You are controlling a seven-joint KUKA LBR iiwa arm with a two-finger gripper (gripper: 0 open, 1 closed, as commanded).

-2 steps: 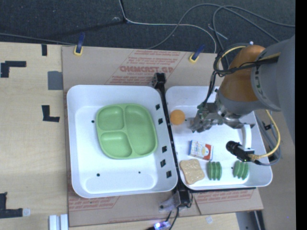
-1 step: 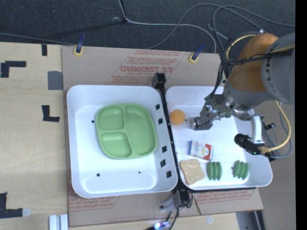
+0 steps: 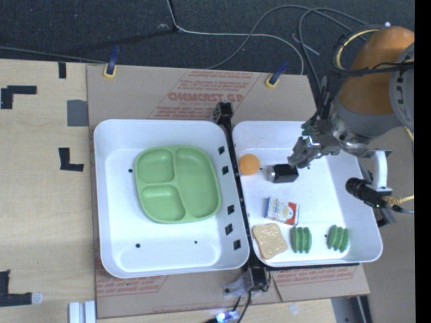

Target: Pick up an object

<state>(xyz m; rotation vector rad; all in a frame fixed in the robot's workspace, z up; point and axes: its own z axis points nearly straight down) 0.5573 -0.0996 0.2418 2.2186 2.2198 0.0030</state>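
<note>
The right bin [image 3: 350, 247] holds an orange ball [image 3: 249, 165] near its left wall, a small white and blue carton [image 3: 281, 210], a slice of toast [image 3: 269, 240] and two green pickle-like pieces [image 3: 301, 239] [image 3: 337, 238] along the front. My gripper [image 3: 284, 173] hangs low over the right bin, just right of the orange ball and above the carton. Its dark tip points left, toward the ball, with a small gap between them. Nothing shows between the tip and the bin floor.
The left bin [image 3: 114, 200] holds a green divided plate [image 3: 178, 184]. A black divider [image 3: 232, 180] with clips runs between the bins. Cables [image 3: 269, 19] trail across the dark area behind the bench. The arm's grey body [image 3: 367, 106] overhangs the right bin's far right corner.
</note>
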